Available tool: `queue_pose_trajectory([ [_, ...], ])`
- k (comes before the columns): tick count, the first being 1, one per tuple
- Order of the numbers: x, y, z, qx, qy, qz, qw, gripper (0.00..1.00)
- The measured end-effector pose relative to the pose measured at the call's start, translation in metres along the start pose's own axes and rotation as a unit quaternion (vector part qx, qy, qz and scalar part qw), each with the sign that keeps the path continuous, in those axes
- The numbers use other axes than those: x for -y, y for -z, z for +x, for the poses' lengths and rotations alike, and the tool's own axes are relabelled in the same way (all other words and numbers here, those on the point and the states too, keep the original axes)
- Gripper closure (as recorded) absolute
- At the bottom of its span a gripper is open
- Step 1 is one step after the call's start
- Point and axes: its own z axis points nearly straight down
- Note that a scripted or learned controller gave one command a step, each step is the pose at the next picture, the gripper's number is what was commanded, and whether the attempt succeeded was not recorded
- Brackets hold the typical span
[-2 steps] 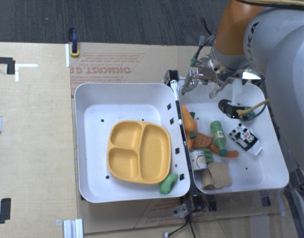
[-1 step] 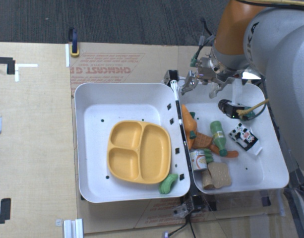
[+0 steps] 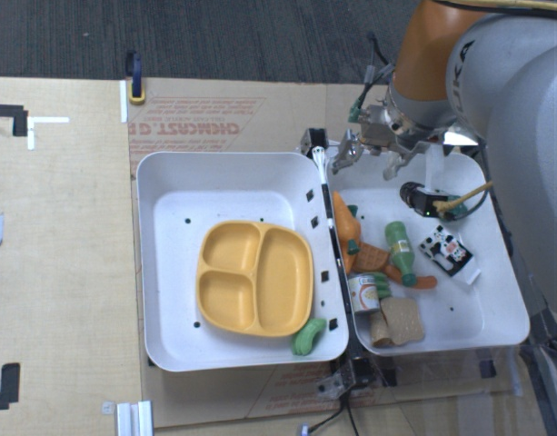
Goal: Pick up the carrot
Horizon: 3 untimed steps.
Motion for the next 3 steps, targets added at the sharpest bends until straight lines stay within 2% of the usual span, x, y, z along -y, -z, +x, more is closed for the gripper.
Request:
queue_pose_trajectory([
  [1,0.012,0.0,0.096,0.0,-0.094,0.0,0.9955,0.0],
  [2,0.041,-0.1,0.149,0.0,0.06,0.0,0.9982,0.0],
  [3,0.019,0.113,0.159,0.0,-0.064,-0.001,0.9979,0.0],
])
